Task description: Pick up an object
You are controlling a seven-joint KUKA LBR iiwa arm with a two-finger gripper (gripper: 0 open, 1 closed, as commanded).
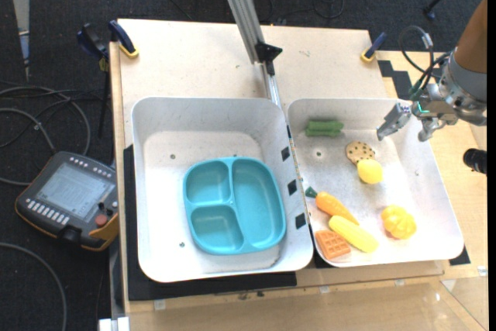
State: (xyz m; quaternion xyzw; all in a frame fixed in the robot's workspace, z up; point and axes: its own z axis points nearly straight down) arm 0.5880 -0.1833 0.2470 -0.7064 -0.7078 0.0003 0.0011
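Observation:
The right bin (434, 174) holds several toy foods: a green pickle (323, 127) at the back, a tan cracker (359, 151), a yellow lemon (370, 171), an orange carrot (335, 205), a yellow banana (353, 234), a waffle (333, 246) and a yellow pepper (398, 222). My gripper (409, 123) hangs over the bin's back right part, to the right of the cracker and pickle. Its two fingers are spread apart and open, with nothing between them.
The left bin (155, 128) holds a teal divided plate (232, 205). A grey metal pole (240, 0) slants across the bench behind the bins. Clamps (124, 41) sit at the bench's back corners. A teach pendant (66, 201) lies on the floor at left.

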